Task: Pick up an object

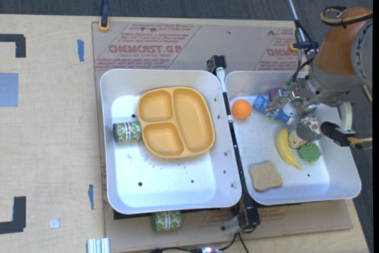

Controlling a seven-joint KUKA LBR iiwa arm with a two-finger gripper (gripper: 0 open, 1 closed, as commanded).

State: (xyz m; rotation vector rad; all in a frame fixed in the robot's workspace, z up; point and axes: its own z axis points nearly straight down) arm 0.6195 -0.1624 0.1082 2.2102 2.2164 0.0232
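Your gripper hangs over the right white bin w/ the curved yellow banana just below it toward you, long side running front-back; can't tell its grip state.

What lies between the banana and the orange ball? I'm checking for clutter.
Bare white bin floor separates the banana and orange ball in the camera view.

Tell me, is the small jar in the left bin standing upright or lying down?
Lying down. The jar rests on its side on the left bin floor, touching the left edge of the yellow divided plate.
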